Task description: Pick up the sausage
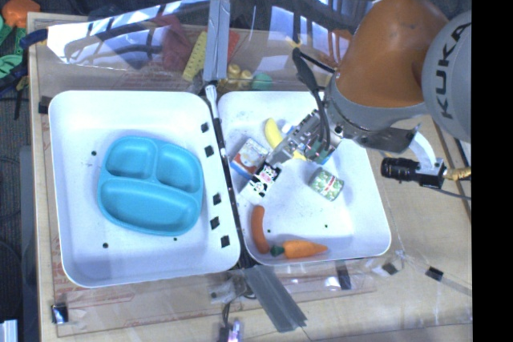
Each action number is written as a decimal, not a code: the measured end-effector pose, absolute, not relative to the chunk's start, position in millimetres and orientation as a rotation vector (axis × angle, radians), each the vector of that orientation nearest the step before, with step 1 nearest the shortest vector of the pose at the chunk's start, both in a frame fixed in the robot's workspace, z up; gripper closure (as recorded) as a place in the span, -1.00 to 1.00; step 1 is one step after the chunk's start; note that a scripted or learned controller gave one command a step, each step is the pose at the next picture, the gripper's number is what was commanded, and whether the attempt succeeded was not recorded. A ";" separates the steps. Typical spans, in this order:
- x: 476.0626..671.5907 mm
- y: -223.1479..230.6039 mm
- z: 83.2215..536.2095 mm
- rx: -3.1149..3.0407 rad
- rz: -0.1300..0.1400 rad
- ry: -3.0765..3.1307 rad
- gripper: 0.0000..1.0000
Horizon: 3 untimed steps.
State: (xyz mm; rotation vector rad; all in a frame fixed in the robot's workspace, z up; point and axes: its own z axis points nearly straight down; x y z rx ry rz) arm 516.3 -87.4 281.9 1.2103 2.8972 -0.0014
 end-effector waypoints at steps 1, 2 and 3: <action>502.2 -121.7 179.1 0.583 0.000 3.094 1.00; 487.4 -135.4 100.7 0.175 0.004 3.126 1.00; 479.6 -163.8 296.0 -0.158 -0.003 3.133 1.00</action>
